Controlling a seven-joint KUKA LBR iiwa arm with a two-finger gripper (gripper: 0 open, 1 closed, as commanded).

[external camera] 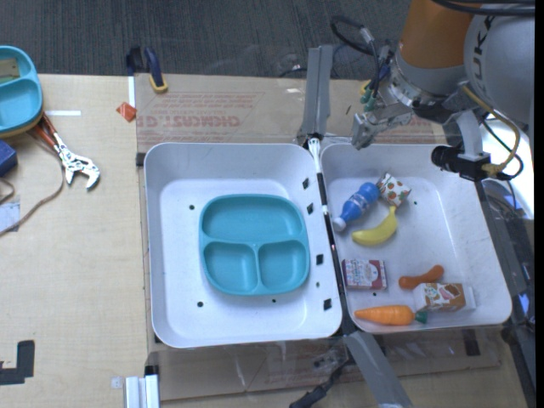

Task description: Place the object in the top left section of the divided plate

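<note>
Two white bins are seen side by side: the left bin [161, 228] has the teal divided plate [253, 243] lying flat in the middle, the right bin [484, 253] holds the bits. The gripper [367, 130] is hung over the right bin's back-left corner; its opening can't be made out, too blurry. Inside are scattered a banana [377, 230], carrot [384, 315], blue bottle [357, 204] and small cartons.

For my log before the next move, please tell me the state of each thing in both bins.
Divided plate: flat, nothing in its sections.
Blue bottle: lying down.
Banana: lying loose.
Carrot: lying at the front wall.
Claw: above the right bin's back edge.
</note>
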